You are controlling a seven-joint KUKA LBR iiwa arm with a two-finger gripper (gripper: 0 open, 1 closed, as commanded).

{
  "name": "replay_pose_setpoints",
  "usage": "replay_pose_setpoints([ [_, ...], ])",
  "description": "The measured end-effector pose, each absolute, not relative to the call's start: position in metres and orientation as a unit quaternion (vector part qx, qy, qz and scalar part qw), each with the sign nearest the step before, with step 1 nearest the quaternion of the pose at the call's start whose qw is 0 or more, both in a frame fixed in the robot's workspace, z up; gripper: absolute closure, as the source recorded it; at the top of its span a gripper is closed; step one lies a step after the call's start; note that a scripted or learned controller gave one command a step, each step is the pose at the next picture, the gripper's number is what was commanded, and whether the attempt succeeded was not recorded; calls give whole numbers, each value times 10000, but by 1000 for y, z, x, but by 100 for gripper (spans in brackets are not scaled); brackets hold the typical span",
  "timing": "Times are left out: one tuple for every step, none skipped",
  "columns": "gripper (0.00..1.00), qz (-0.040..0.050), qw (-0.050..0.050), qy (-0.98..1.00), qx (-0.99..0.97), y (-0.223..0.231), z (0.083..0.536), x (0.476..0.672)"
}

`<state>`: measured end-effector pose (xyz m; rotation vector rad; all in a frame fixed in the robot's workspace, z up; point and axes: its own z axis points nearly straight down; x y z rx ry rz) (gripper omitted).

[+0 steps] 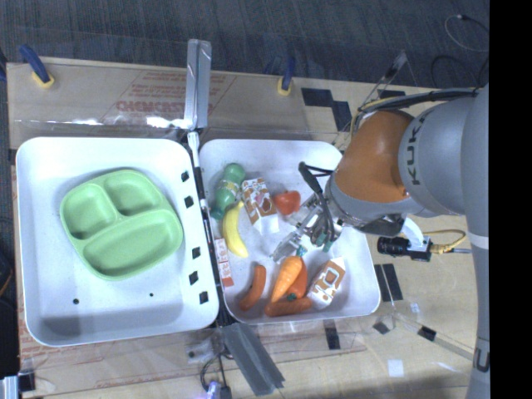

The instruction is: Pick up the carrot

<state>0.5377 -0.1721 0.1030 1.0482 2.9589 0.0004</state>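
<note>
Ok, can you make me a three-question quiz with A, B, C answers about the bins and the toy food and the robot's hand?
1. Where does the carrot lie?
A. On the green tray
B. In the right bin
C. On the floor

2. What colour is the divided tray?
A. Green
B. Red
C. Blue

3. Where is the gripper?
A. Over the left bin
B. Outside both bins
C. Over the right bin, just above the carrot

Answers:
1 B: the carrot sits among the food in the right bin.
2 A: the tray in the left bin is light green.
3 C: the gripper hangs next to the carrot's top end.
</note>
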Motion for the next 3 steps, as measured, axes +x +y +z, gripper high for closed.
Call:
replay_pose_setpoints([
  [100, 2, 20, 9434, 3317, -171, 113, 539],
  [0, 2, 19, 9434, 3316, -171, 113, 539],
  [0, 0, -8, 9380, 3467, -154, 92, 511],
])
